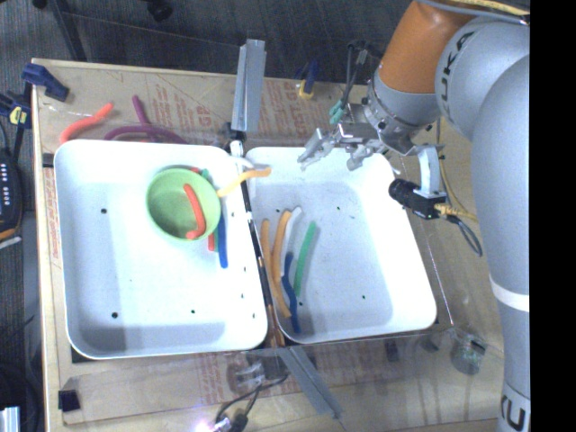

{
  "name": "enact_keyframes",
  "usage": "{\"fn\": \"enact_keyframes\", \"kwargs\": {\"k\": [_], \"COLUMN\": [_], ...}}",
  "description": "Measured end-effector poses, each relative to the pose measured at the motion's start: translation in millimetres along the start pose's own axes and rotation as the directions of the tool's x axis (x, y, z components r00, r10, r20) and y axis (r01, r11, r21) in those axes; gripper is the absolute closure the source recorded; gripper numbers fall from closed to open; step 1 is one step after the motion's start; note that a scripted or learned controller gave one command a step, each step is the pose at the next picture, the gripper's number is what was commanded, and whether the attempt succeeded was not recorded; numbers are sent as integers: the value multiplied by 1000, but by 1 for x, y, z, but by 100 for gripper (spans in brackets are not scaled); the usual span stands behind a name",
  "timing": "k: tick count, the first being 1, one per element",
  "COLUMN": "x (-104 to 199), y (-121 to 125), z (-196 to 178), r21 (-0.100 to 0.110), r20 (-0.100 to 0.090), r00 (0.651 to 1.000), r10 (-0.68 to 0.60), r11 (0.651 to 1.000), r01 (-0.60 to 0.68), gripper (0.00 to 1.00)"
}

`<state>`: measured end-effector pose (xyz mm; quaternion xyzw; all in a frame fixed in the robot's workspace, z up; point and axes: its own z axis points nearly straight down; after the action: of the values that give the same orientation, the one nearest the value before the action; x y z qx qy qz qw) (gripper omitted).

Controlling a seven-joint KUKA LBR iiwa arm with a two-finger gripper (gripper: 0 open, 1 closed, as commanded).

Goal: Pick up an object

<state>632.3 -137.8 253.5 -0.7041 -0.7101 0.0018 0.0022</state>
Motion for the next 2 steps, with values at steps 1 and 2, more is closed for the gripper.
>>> {"fn": "enact_keyframes", "kwargs": {"k": [1,2], "x": [18,1], "y": [-10,-58], "z": [148,157], "r21": [-1,-16], "r20": [1,7], "r00": [982,990], "r10": [-189,-143], "r11": [982,990], "r01": [189,143], "gripper": [0,0]}}
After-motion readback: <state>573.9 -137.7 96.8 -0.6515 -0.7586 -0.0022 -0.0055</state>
